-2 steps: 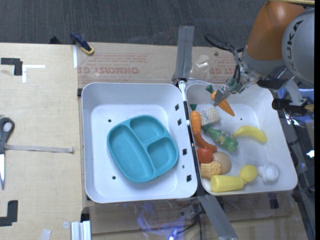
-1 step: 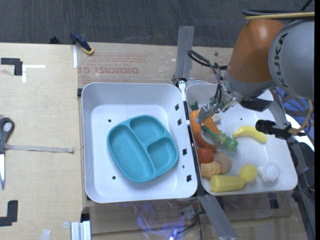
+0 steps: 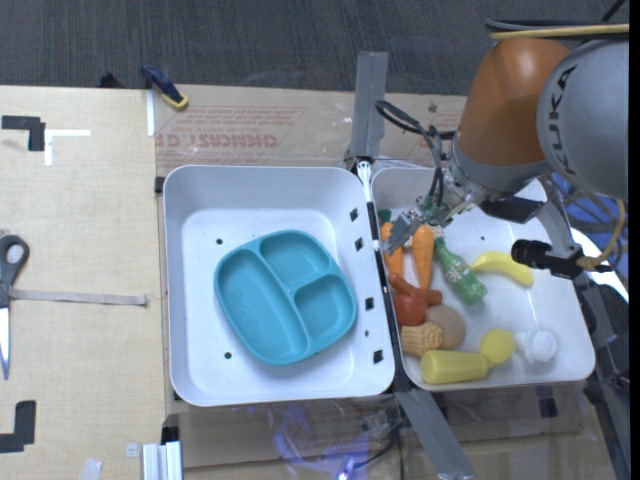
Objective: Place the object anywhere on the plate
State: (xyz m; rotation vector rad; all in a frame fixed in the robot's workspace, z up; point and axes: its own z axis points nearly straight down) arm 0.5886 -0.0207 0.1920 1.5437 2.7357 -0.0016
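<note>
On the pale bench, a smooth teal sectioned plate [image 3: 286, 296]; gripper [image 3: 418, 218] state unclear above a carrot [image 3: 424, 253].

Teal three-compartment plate [image 3: 286, 297] lying flat and slightly turned in the left white bin [image 3: 190, 218], nothing on it, orange carrot [image 3: 423, 252] lying lengthwise in the right bin [image 3: 570, 313], near the dividing wall, among toy foods

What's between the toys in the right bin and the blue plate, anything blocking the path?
Only the bins' adjoining walls: the plate lies in the left bin, the carrot and other toys in the right bin. The gripper hangs at the carrot; the plate's compartments look bare.
</note>
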